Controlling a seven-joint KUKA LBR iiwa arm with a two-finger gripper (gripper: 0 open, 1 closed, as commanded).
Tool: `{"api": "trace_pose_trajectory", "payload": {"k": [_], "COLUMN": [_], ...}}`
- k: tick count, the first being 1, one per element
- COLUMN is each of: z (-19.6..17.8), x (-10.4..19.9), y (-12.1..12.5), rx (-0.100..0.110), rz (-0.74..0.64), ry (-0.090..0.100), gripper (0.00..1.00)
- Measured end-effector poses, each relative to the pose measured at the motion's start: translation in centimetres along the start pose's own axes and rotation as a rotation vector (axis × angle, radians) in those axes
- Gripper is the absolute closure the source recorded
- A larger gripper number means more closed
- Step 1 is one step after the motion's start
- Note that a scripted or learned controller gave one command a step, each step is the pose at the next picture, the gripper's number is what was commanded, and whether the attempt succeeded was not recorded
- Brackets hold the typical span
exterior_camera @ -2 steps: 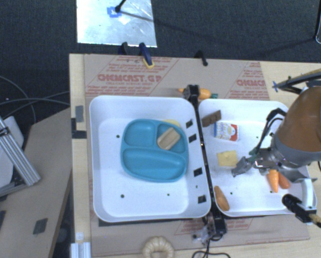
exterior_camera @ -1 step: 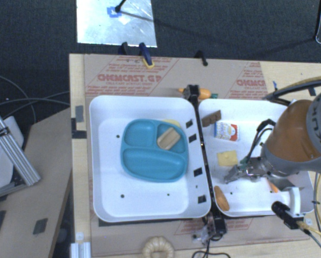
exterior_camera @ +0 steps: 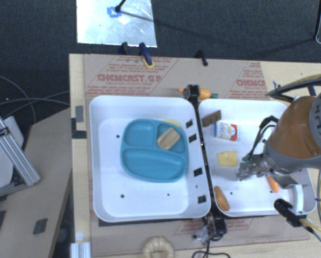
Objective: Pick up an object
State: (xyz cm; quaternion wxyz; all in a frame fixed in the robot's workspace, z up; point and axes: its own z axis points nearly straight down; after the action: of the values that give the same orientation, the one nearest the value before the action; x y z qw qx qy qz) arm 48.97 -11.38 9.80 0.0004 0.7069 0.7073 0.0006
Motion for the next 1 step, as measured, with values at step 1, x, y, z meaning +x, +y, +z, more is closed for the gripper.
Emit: {"api": "trace_pose_trajectory", "payload": {"k": [1], "z": [-6.13], "x": [-0.65], "y": [0.57], "rx": [-0.006], "rz": [-0.003], "ry": [-0.002], "gripper": [1.00]}}
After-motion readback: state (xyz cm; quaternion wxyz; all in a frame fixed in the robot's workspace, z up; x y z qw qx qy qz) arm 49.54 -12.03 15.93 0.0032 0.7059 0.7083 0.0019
